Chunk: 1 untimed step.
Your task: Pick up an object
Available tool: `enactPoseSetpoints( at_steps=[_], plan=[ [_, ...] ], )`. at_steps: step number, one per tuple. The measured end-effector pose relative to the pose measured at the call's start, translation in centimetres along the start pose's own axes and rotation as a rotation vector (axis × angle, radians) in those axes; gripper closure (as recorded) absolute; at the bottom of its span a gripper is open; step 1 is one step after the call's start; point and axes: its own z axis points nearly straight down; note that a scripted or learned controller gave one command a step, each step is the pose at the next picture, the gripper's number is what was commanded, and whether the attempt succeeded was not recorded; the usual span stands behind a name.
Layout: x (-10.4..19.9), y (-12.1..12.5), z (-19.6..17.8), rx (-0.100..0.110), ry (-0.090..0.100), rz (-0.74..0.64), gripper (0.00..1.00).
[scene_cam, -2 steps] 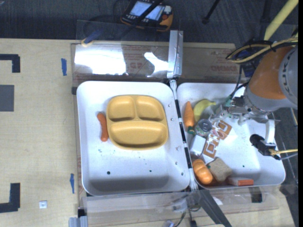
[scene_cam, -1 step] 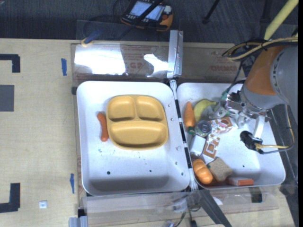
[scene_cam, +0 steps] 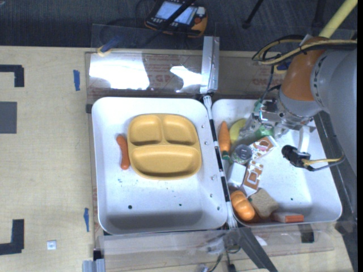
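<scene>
You can't tell the gripper's [scene_cam: 262, 123] state; it's down among the right bin's [scene_cam: 323, 200] clutter, nothing lifted yet

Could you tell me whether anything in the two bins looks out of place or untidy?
The right white bin is cluttered: its items are heaped against its left wall, with the small printed carton lying askew among them. In the left white bin, the thin orange carrot-shaped piece lies beside the yellow divided tray, not in it.
</scene>
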Motion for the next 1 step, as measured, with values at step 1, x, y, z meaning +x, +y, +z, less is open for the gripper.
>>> enactPoseSetpoints(
  at_steps=[1],
  plan=[
    [-0.02,0.09,-1.05,-0.003,-0.003,-0.001,1.00]
  ],
)
